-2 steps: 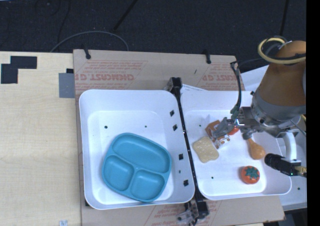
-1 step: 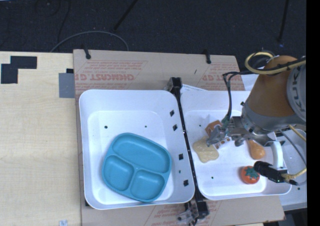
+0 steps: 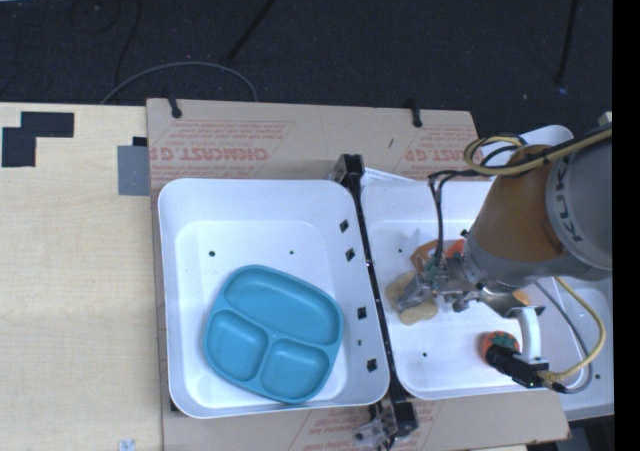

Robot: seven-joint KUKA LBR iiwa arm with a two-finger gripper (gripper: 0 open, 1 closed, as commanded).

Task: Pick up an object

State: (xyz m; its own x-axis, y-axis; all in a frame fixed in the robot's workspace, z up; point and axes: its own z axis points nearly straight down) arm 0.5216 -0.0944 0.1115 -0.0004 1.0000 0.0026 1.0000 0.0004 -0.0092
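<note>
Item: gripper (image 3: 437,291), open or shut cannot be told, low over tan object (image 3: 412,301) in right bin (image 3: 455,384); step judged grasp attempt; next, close and lift.

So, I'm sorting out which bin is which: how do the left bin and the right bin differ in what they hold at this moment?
The left bin holds one large blue divided plate, lying flat; the right bin holds small items: a tan object and an orange one. The arm's gripper is down inside the right bin, while the left bin has no arm over it. Both are shallow white bins set side by side.
</note>
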